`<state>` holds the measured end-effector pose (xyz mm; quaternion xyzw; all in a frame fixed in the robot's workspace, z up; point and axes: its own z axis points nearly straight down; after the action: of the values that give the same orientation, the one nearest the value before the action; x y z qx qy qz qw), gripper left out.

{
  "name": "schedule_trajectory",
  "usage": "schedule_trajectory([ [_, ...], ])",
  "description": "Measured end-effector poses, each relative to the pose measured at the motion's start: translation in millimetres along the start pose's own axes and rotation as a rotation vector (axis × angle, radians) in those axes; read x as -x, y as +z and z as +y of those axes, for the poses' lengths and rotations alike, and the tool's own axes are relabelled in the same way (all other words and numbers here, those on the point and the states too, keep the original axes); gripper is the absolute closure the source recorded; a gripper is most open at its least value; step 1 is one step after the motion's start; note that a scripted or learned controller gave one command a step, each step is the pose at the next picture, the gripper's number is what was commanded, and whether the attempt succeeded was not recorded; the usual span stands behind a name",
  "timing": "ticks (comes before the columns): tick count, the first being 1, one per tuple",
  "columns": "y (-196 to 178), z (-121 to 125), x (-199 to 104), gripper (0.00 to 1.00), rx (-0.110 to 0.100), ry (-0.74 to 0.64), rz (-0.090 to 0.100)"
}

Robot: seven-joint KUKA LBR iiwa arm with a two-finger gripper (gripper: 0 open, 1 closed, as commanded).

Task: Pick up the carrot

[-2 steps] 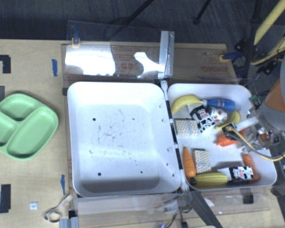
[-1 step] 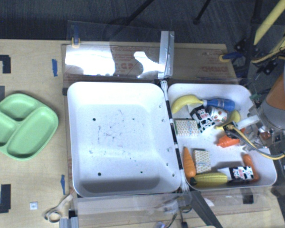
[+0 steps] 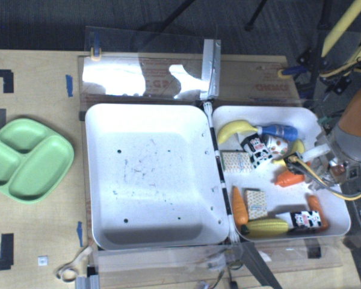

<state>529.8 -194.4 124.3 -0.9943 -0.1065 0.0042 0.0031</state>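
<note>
The carrot (image 3: 239, 205) is an orange tapered piece lying along the left wall of the right bin (image 3: 336, 229), near its front. It lies just above a yellow corn cob (image 3: 266, 226). My gripper (image 3: 332, 170) hangs over the right side of the same bin, well to the right of the carrot and apart from it. A small orange object (image 3: 289, 178) lies just left of the gripper.
The right bin also holds a banana (image 3: 236, 129), a blue bottle (image 3: 278, 131), a cow-patterned toy (image 3: 257, 149), two cracker-like blocks (image 3: 256, 202), a black packet (image 3: 305, 220) and an orange piece (image 3: 316, 205). The left bin (image 3: 147, 173) lies beside it. A green divided plate (image 3: 27, 159) rests at far left.
</note>
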Motion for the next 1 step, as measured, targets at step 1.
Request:
schedule_trajectory([
  [1, 37.7, 25.7, -18.7, 1.00, -0.008, 0.003, 0.008],
])
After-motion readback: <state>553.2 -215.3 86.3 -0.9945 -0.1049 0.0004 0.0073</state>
